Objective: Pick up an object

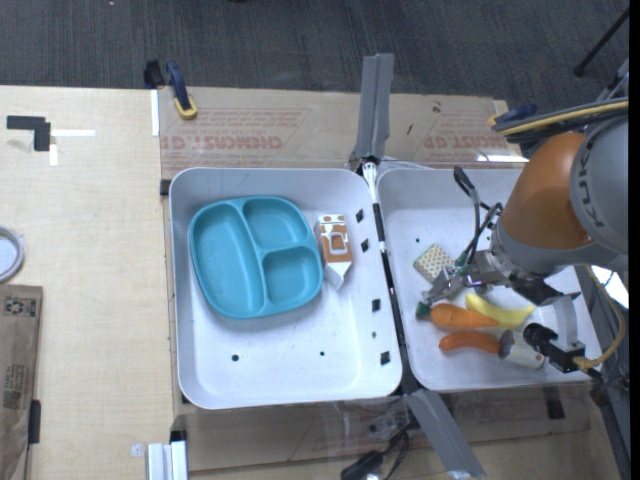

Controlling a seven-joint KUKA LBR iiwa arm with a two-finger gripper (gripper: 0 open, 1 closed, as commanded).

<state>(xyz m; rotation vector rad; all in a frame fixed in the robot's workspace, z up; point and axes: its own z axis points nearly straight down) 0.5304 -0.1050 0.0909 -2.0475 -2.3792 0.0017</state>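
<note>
Arm: the grey arm with its orange band [545,203] reached in from the right and hung over the right bin [400,268].
Claw: the gripper [440,293] sat low in the right bin, its tip pointing left and down toward the bin floor.
Claw opening: could not be told; the tip was small and dark, and its outline ran into the toys beside it.
Claw hold: nothing showed clearly between its tips, so no hold could be made out.
Claw contact: its tip lay just above the left end of the upper carrot [462,316], close enough that touching or apart could not be judged.
Carrots: the upper carrot lay on the right bin's floor, with a second orange carrot [468,343] just below it, both roughly level.
Banana: a yellow banana [497,311] lay just right of the upper carrot, partly under the wrist.
Speckled block: a pale dotted block [433,261] rested above and left of the claw, near it.
Left bin: the left bin [270,368] held a blue divided plate [257,256] with a small white and orange carton [335,246] just beside its right edge.
</note>
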